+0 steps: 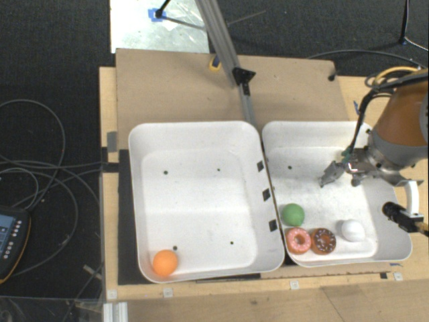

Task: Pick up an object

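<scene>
Status: pick not yet made. Nothing is lifted; every candidate object rests on a bin floor.

Nearest row, along the front edge of the tabletop (201, 72):
- An orange ball (164, 262) sits in the front left corner of the left bin (194, 134), alone and well apart from everything else.
- In the right bin (315, 131), a line of things runs along the front wall: a pink-frosted doughnut (298, 241), touching or just beside a chocolate doughnut (324, 241), then a white ball (352, 231) further right.
- A green ball (292, 214) lies just behind the pink doughnut, near the wall that divides the two bins.

Middle ground: my pincer (333, 174) hangs over the bare centre of the right bin, behind the row of objects and apart from all of them. I can make out a dark finger pointing down and left, but I cannot tell how wide the fingers stand. Nothing is visible between them, so I judge that I have hold of nothing.

Further back: my wrist, with its orange band, enters from the right side above the bin's right wall. Beyond both bins, a grey pole crosses the brown board at a slant.

Remaining work, as I judge it: choose a target, most likely the green ball or a doughnut since these lie closest, travel forward over it, descend, close and lift. The whole grasp is still to be done.
</scene>
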`<state>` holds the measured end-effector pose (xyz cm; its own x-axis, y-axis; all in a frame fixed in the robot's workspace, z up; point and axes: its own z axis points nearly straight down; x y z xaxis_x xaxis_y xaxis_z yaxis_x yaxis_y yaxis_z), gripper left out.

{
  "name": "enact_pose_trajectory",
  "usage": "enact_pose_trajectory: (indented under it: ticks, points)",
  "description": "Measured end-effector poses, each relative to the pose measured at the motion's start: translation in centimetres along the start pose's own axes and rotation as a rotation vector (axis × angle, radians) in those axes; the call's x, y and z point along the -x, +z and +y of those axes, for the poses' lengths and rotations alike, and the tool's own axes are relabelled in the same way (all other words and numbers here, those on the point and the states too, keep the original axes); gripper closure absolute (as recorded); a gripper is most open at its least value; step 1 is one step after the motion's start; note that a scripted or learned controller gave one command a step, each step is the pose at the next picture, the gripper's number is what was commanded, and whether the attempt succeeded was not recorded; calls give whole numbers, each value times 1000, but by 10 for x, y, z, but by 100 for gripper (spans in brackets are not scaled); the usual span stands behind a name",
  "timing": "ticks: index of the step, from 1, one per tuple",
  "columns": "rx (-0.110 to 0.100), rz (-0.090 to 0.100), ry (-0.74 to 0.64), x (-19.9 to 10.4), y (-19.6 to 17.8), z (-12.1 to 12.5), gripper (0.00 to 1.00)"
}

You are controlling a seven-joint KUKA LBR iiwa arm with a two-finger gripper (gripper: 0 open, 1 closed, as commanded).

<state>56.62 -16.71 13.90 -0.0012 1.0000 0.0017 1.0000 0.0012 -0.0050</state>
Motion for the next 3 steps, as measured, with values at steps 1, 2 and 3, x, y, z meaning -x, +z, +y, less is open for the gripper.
enact_pose_trajectory:
  ticks: [1,2,3]
  points:
    - [1,0,0,-1,51,0,0]
    - [9,-2,1,0,37,2,100]
    - [13,-4,-5,-2,-25,11,100]
